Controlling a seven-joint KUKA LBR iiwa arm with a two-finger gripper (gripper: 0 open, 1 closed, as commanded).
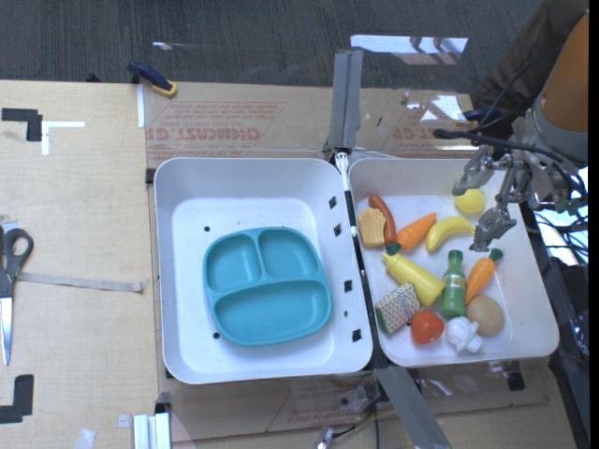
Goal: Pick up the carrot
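Gripper [487,195] hangs over the right bin [538,340], upper right area, fingers spread apart, nothing between them. One finger [475,168] sits by a lemon [469,201], the other finger [493,223] points down near the banana [447,230]. Two carrots in this bin: carrot [416,230] lies slanted left of the banana, touching the bread slice [372,226] area; second carrot [480,274] lies just below the lower fingertip, beside the green bottle [454,284]. Can't tell if the fingertip touches that second carrot. Also in the bin: yellow bottle [412,275], red pepper strip [380,210], sponge-like block [397,307], tomato [427,326], garlic [463,334], potato [486,313]. Left bin [173,251] holds a blue divided plate [269,285]. Scissors [9,279] lie on the bench [75,204] at far left, well apart from both bins.
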